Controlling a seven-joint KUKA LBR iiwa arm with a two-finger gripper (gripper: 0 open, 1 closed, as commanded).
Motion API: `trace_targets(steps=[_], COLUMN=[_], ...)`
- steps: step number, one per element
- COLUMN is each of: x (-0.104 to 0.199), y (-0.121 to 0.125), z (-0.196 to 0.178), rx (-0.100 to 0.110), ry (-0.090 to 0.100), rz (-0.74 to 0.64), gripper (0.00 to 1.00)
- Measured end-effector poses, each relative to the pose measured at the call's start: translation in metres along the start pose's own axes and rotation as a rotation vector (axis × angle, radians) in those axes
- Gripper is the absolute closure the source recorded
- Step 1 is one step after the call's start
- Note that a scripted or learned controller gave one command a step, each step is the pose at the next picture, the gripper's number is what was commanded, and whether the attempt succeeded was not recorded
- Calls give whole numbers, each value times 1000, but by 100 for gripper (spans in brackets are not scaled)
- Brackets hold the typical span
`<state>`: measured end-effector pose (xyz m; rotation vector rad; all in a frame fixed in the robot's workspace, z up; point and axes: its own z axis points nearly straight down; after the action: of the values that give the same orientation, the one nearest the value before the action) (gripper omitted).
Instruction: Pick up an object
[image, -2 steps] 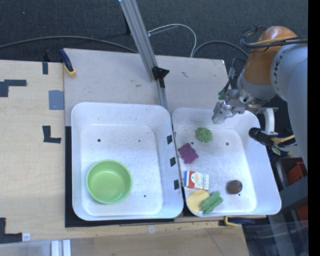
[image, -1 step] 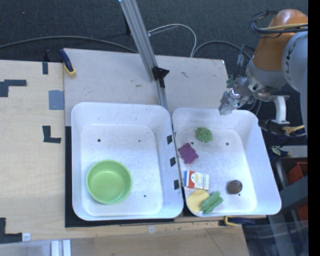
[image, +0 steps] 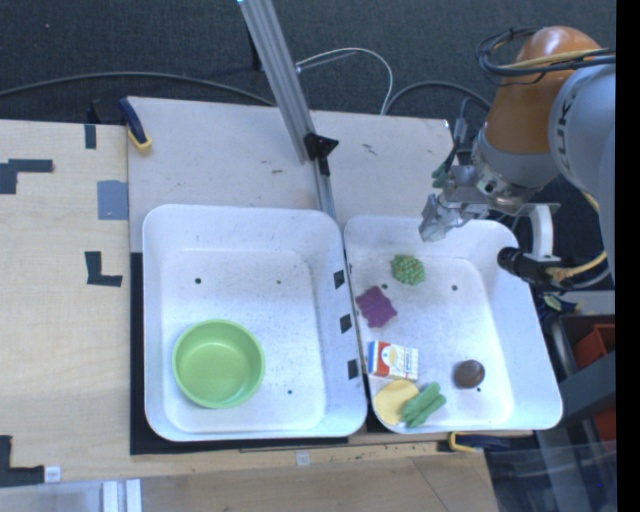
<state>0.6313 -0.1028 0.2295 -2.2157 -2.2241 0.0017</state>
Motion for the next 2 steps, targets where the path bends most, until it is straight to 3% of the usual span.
trace_targets(steps=[2], x=[95], y=[-39], z=[-10], rx=[1], ry=[1], rz=[-2], gripper=[100])
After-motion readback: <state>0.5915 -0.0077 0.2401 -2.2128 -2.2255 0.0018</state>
